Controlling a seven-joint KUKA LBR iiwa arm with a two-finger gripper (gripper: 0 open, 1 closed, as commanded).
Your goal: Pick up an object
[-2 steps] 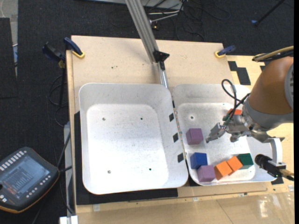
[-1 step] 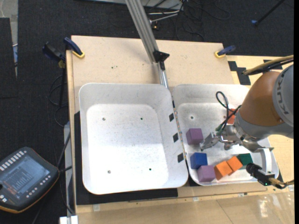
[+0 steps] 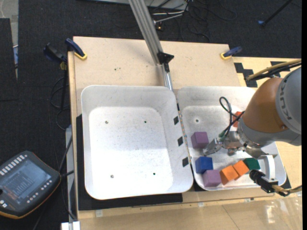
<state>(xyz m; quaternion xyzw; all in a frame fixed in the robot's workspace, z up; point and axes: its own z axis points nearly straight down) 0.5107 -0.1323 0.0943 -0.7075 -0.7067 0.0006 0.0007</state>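
My gripper [image 3: 214, 147] hangs low over the right bin [image 3: 211, 102], under the grey arm with its orange band. It sits just right of and below a purple block [image 3: 200, 139] and above a blue block [image 3: 204, 164]. Along the bin's front edge lie a second purple block [image 3: 211, 178], an orange block [image 3: 230, 172] and a green block [image 3: 252, 165]. A small red piece [image 3: 238, 114] peeks out beside the arm. I see no object held in the gripper.
The left bin [image 3: 91, 128] stands beside the right one, their rims meeting in the middle. A metal pole [image 3: 146, 25] slants down to the bins' far junction. Clamps [image 3: 76, 49] hold the board's far corners. A teach pendant [image 3: 24, 181] lies at the lower left.
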